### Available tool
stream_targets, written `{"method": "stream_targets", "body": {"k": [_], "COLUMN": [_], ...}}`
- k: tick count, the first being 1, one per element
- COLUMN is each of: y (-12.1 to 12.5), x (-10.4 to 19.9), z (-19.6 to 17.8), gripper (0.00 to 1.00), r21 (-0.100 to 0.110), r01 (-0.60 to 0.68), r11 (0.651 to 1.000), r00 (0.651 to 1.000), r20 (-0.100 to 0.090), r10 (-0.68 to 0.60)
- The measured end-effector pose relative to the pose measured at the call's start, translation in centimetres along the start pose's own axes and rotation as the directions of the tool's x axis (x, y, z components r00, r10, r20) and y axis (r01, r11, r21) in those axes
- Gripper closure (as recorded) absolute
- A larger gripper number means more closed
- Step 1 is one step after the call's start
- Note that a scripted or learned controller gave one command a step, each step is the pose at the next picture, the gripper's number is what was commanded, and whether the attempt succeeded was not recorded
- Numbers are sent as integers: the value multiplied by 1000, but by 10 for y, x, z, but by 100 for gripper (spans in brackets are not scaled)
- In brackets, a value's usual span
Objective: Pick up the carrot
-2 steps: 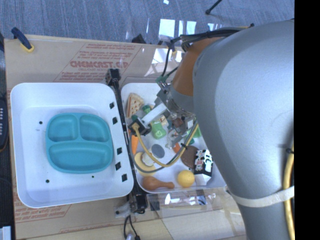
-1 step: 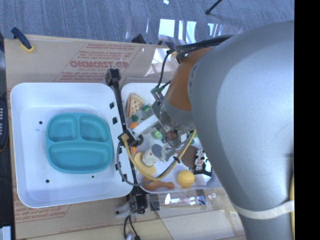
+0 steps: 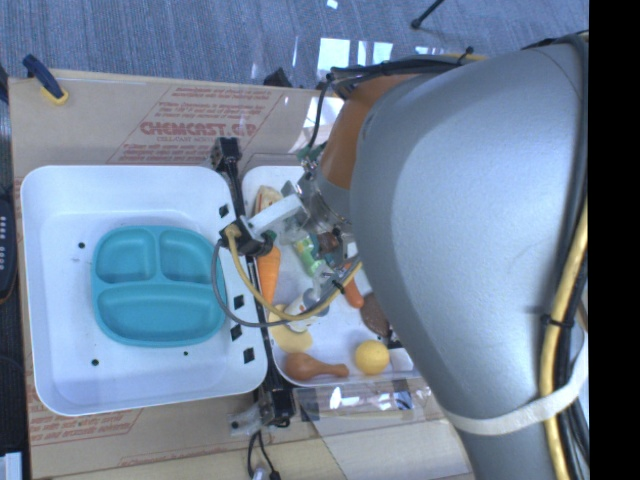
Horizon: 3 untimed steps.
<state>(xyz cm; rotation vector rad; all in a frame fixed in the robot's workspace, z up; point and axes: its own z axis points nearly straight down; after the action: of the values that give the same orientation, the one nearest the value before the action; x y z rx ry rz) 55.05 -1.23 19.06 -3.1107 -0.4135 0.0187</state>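
The carrot (image 3: pixel 268 274) is an orange tapered piece lying lengthwise along the left wall of the right bin (image 3: pixel 262 180). My gripper (image 3: pixel 316 260) hangs low over the middle of that bin, just right of the carrot. The big grey arm hides much of the bin. I see nothing clearly held.
A teal divided plate (image 3: pixel 156 284) sits in the left bin (image 3: pixel 50 268). In the right bin's near end lie a yellow lemon (image 3: pixel 371 356), a tan drumstick (image 3: pixel 312 369) and a pale yellow piece (image 3: pixel 291 339). A small orange piece (image 3: pixel 353 294) peeks out beside the wrist.
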Motion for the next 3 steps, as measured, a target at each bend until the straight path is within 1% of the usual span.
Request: {"method": "stream_targets", "body": {"k": [1, 2, 3], "y": [-5, -12, -5], "x": [-26, -76, -55], "z": [1, 1, 1], "gripper": [0, 0, 0], "r21": [1, 2, 4], "r01": [-44, -45, -37], "r11": [999, 999, 999], "r00": [999, 999, 999], "r20": [3, 2, -4], "r10": [44, 45, 37]}}
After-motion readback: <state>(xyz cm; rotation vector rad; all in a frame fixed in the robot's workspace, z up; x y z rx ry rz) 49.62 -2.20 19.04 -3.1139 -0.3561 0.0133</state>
